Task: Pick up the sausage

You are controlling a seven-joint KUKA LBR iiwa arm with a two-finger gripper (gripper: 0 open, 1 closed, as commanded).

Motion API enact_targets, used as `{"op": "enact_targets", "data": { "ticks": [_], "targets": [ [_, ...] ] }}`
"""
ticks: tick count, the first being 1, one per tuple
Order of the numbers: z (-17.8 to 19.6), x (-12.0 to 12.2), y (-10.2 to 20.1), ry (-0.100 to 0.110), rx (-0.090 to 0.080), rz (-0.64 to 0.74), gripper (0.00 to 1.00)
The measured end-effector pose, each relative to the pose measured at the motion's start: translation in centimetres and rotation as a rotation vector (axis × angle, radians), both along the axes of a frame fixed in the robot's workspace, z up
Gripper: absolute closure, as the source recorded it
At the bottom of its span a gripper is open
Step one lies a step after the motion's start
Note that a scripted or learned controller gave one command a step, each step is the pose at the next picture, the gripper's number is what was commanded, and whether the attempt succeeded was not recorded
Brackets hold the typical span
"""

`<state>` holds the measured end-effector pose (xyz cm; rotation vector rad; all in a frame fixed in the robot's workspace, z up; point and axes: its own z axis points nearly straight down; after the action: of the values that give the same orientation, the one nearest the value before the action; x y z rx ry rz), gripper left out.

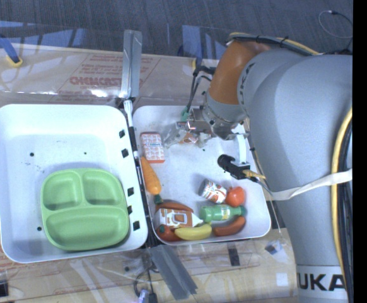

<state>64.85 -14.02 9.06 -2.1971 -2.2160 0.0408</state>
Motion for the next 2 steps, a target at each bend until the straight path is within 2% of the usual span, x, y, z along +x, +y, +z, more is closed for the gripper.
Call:
{"op": "enact_targets", "data": {
  "ticks": [1,2],
  "targets": [
    [0.97,-0.09,-0.21,0.004,-0.005,0.004,1.00],
    [0.94,-0.09,-0.12,0.005,-0.003,0.006,0.00]
  ]
}}
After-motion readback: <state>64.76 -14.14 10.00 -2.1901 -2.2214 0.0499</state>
